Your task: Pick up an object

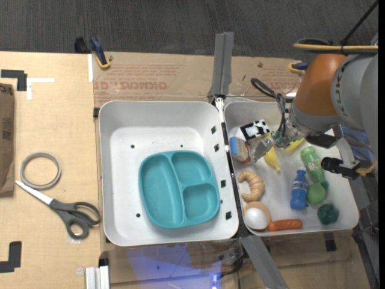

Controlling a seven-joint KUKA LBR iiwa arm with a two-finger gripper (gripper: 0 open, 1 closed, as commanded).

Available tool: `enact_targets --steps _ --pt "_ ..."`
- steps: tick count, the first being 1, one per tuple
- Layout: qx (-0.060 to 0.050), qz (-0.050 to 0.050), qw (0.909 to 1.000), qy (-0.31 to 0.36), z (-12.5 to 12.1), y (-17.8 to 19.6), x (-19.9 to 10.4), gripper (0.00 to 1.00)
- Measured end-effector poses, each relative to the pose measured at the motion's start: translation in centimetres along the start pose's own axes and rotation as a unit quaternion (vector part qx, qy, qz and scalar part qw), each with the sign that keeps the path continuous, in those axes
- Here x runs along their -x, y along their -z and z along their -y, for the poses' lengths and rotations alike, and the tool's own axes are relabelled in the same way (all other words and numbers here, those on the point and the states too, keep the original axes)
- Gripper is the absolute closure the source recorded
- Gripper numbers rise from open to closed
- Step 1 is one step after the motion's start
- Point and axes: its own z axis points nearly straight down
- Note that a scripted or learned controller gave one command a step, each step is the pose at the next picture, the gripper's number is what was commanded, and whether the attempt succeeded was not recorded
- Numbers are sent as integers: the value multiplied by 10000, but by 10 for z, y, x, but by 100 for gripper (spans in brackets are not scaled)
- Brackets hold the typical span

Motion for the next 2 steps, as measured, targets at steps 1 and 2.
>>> enact_targets --steps 1,2 --pt "-1 15 10000 16 0 10 0 100" --pt "7 1 9983 -585 -34 130 -36 100"
